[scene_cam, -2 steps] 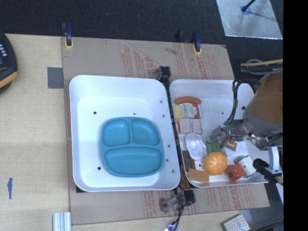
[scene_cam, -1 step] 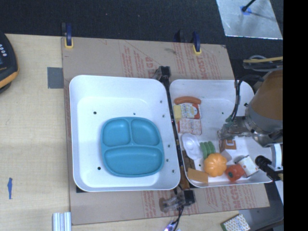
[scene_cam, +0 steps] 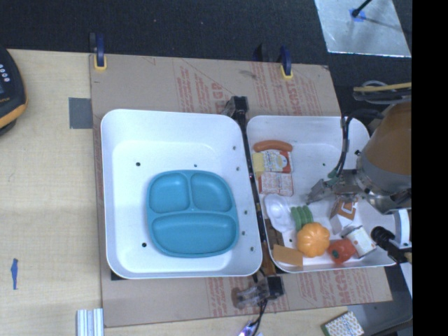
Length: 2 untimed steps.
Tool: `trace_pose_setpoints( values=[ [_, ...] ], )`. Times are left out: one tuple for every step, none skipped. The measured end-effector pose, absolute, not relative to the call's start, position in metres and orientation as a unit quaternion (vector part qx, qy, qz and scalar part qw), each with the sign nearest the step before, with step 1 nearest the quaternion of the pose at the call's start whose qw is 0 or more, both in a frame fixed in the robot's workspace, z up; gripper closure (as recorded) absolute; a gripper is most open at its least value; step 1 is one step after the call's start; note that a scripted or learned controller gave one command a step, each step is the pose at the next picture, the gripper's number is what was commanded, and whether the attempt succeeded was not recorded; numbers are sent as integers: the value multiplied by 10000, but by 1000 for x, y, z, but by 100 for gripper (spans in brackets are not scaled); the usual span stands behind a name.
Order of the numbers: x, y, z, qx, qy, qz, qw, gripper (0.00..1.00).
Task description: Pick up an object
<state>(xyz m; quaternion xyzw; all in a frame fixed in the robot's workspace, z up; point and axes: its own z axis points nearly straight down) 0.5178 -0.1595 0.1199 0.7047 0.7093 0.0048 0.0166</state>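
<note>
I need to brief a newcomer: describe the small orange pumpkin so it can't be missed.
Look in the right-hand shallow white bin, at its near end. The small round orange pumpkin sits between green pieces and a red tomato-like toy; it alone is orange and ribbed.

- cardboard sheet under both bins, held by two blue clamps at its far edge;
- grey tape patch on the bench;
- black device at the left edge

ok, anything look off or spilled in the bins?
Nothing spilled or damaged. The right bin is crowded: orange pumpkin, tomato, green item and packets bunch toward its near side. The blue divided plate sits flat in the left bin.
</note>
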Motion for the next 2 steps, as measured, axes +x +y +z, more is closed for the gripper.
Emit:
trace_pose_setpoints(
  values=[
    [477, -97, 95, 7040, 7102, 14, 20, 0],
    [540, -104, 92, 7054, 7089, 6, 8, 0]
  ],
)
